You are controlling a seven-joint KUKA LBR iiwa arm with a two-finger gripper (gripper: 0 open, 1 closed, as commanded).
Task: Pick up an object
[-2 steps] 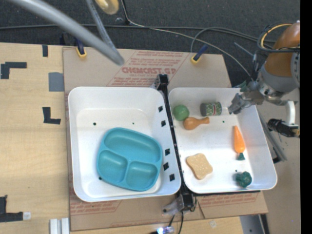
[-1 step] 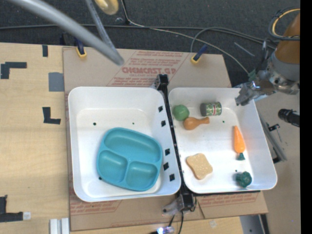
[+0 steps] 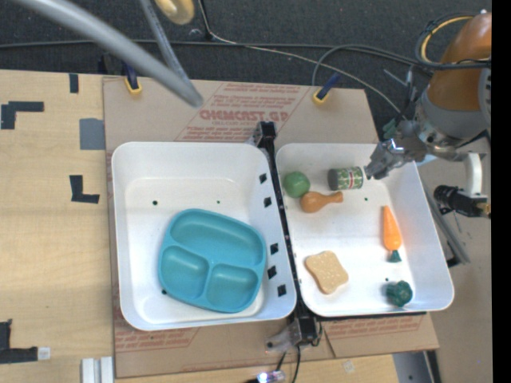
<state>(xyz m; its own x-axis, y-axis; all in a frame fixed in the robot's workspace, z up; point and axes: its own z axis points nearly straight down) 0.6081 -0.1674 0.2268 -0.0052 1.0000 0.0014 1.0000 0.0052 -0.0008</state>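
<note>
The right bin (image 3: 423,238) holds a small can with a green and red label (image 3: 346,179) lying on its side, a green ball (image 3: 296,183), an orange-brown drumstick-shaped toy (image 3: 320,201), a carrot (image 3: 390,230), a slice of toast (image 3: 326,271) and a dark green broccoli piece (image 3: 398,293). My gripper (image 3: 378,167) hangs at the bin's upper right, right beside the can's right end. Whether it touches the can is unclear.
The left bin (image 3: 136,214) holds a blue sectioned plate (image 3: 211,260). A black divider clip strip (image 3: 275,214) runs between the bins. Cables loop over the cardboard behind the bins, and a grey pole (image 3: 96,26) crosses the upper left.
</note>
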